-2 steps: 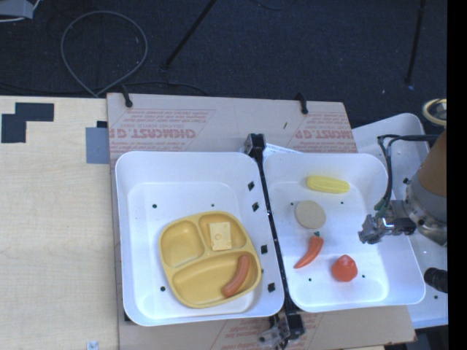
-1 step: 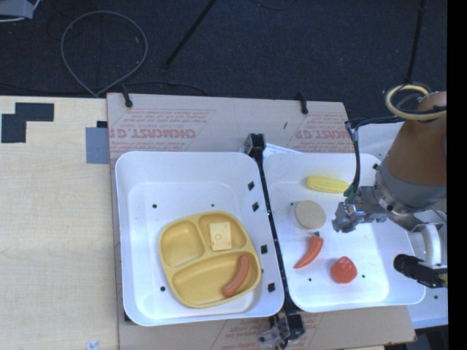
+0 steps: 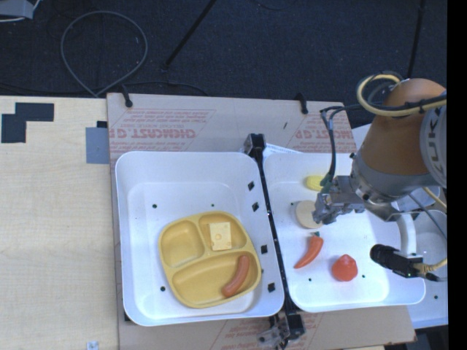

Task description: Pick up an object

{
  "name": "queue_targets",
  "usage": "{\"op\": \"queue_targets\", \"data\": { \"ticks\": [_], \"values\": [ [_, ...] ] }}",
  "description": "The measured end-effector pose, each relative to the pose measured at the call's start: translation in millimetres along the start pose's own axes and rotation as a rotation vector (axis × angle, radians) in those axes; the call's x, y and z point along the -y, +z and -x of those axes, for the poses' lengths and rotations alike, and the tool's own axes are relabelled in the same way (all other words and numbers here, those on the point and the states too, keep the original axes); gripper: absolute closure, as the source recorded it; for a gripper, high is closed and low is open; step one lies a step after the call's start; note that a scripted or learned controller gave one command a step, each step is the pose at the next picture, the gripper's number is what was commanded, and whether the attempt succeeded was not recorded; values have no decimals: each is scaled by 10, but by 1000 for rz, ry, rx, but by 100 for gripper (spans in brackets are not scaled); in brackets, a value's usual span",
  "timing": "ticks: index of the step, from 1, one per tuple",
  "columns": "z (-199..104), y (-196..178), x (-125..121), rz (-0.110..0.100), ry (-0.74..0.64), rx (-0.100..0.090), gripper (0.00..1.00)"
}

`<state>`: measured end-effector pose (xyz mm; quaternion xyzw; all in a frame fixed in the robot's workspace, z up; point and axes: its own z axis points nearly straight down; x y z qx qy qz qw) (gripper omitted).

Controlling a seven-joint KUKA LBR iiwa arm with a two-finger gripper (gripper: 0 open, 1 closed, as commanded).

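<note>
1. Plainly, the end effector point(image 3: 326, 211) hung low inside the right bin point(image 3: 365, 297), directly over a pale tan disc point(image 3: 305, 215) that lay just left of it; the arm's body hid the fingers, so I could not tell how far they were spread or whether anything sat between them.
2. Taking the right bin as landmark, the likely targets lay on its floor: the disc near its middle left, a small yellow piece point(image 3: 314, 183) toward its far wall, a red-orange chilli point(image 3: 310, 251) nearer the front, and a red tomato-like lump point(image 3: 344, 267) just right of the chilli.
3. My guess was that the loose items were scattered apart so a programmed grasp could reach any one without nudging another.
4. Left of the right bin, across the shared black divider, the left bin point(image 3: 139, 195) held a yellow compartment tray point(image 3: 182, 250), with a cheese-like square point(image 3: 220, 235) in its far compartment and a sausage point(image 3: 236, 275) in its long near one.
5. Both bins rested on a cardboard sheet point(image 3: 182, 126) upon a light wooden worktop point(image 3: 51, 232); beyond the right bin's far wall lay dark carpet point(image 3: 241, 28) with looped cables.
</note>
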<state>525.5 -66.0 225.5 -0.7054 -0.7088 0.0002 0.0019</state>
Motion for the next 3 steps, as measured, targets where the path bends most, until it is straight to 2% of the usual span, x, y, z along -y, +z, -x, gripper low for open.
{"op": "queue_targets", "data": {
  "ticks": [1, 2, 3],
  "values": [
    [-532, -45, -260, 0, 0, 0, 100],
    [-1058, 82, -415, -2, 1, 1, 100],
    [-1598, -51, -553, 0, -1, 0, 100]
  ]
}}
